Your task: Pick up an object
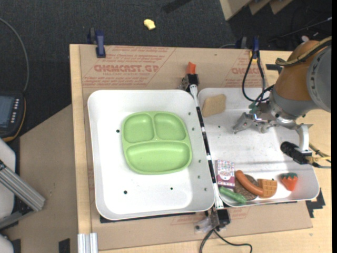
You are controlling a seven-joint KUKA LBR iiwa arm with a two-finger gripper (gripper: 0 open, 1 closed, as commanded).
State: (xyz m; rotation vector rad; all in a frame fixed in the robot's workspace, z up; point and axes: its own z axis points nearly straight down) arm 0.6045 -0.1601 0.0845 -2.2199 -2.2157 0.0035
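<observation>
A grey robot arm (310,83) with an orange band reaches in from the right over a bench (158,67) covered in brown printed board, where two shallow white bins sit side by side. Its gripper (251,124) hangs low over the middle of the right bin (253,152), fingers (241,125) spread apart and pointing down and to the left, with nothing between them. The objects on offer lie elsewhere in that bin: a tan sponge-like block (214,105) rests in the far left corner, well apart from the gripper, while a cluster fills the near edge. There, a small pink and white carton (225,172) lies against the left wall, just beside a toy sausage (246,182), a green bean pod (234,195), a brown waffle (267,187) and, at the right end, a strawberry (289,181). The sausage, pod and waffle touch or overlap one another. The left bin (105,178) holds a green divided plate (156,142) with three compartments, set near the bin's centre. A black clip with an orange tip (191,75) stands at the far end of the seam between the bins, blue clamps (98,42) grip the board's far edge, and a small yellow scrap (150,23) lies on the dark floor beyond.
</observation>
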